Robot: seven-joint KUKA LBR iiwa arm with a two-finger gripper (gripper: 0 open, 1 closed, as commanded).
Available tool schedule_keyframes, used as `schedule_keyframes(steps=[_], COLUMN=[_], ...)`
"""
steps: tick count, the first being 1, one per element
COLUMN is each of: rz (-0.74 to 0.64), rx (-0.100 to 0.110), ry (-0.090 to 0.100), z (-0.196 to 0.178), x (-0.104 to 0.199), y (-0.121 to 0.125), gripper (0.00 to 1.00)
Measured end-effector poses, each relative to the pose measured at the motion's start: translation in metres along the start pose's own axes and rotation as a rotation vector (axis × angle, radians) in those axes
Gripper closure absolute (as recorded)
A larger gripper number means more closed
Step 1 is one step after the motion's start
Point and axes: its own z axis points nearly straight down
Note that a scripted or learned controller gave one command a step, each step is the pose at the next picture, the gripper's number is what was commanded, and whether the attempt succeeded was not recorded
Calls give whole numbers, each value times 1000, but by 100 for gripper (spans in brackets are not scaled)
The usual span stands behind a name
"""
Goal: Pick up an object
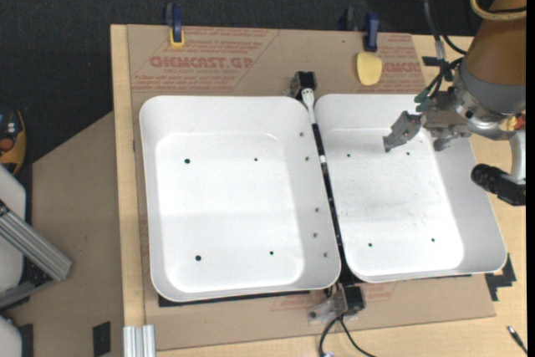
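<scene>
Your tool (420,132) hangs over the right bin's (468,259) upper right, fingers spread, pinching nothing. Left bin (159,205) shows bare floor. Yellow object (369,68) sits on table (125,146) behind.

White bins (226,205), brown board (209,54)

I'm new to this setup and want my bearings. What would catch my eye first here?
Two shallow white bins sit side by side on a brown board: the left bin and the right bin. The grey arm with its orange band reaches in from the right, its gripper over the right bin's far part. A yellow object lies on the board beyond that bin.
</scene>
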Motion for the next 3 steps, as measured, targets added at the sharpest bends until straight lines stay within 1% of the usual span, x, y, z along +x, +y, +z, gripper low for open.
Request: schedule_keyframes(steps=[1,2,3], rz=[-1,-8,1], rx=[-3,-13,1], ry=[-1,1,0], z=[-11,-114,-108], x=[0,58,39], y=[1,10,1], gripper=[100,100,100])
